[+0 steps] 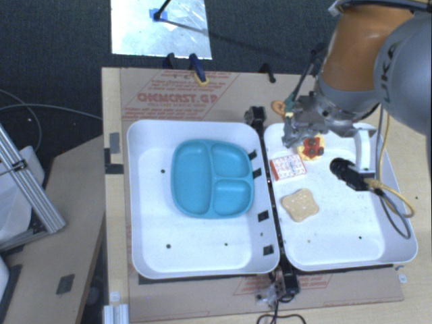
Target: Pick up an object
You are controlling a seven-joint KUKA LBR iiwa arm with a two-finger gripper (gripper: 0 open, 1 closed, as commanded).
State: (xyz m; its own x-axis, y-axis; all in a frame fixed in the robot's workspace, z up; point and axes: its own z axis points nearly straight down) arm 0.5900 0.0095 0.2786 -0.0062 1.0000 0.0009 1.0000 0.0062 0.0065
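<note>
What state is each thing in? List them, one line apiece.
Blue divided plate: flat in the left bin, compartments up.
Red-and-white card: lying flat in the right bin.
Tan bread-like piece: lying flat, apart from the card.
Red-and-yellow toy: in the right bin, beside the gripper.
Gripper: low over the right bin's far left corner; fingers unclear.

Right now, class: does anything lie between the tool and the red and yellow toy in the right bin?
Nothing visible does. The tool hangs at the toy's left edge. The card and the tan piece lie nearer the camera, off to the side.
</note>
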